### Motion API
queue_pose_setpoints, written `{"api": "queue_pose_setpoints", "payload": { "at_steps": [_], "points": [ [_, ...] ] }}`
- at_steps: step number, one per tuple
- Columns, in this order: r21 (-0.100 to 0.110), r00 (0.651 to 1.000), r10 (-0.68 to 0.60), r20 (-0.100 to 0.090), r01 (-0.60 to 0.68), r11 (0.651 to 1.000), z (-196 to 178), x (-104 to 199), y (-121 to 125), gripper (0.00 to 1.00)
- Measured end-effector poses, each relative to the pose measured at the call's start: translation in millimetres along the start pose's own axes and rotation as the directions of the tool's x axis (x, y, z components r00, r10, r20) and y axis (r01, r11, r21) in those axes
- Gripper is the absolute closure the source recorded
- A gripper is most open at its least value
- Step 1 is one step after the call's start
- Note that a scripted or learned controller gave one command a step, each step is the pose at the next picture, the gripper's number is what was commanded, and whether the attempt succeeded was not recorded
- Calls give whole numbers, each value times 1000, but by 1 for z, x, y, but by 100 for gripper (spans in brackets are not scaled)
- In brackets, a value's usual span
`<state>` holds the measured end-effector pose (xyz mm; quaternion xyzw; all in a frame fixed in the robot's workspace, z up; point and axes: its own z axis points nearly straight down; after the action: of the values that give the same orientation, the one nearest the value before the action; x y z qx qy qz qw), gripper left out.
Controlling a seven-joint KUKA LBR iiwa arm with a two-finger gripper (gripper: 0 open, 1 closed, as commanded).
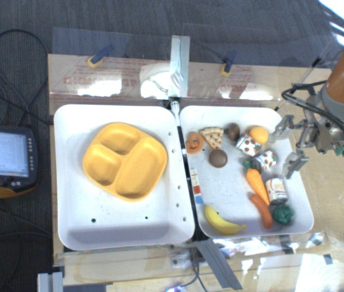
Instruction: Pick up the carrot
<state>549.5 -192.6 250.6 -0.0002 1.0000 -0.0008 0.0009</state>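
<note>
One carrot (pixel 256 185) lies near, seemingly apart from, tool (pixel 291 145).

You've got two white bins (pixel 68 181): one yellow plate (pixel 125 160) in the left; in the right, two carrots (pixel 256 185), one banana (pixel 223 220), one small can (pixel 276 190), two brown balls (pixel 218 157).

Carrot (pixel 257 185) beside small can (pixel 276 189)
</note>
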Motion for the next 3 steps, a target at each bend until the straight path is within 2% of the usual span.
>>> {"api": "queue_pose_setpoints", "payload": {
  "at_steps": [1,2,3],
  "points": [
    [-6,999,-37,-16,37,999,148,14,16,0],
    [2,999,-40,1,40,999,131,9,16,100],
    [2,999,-40,0,40,999,132,9,16,0]
  ]
}}
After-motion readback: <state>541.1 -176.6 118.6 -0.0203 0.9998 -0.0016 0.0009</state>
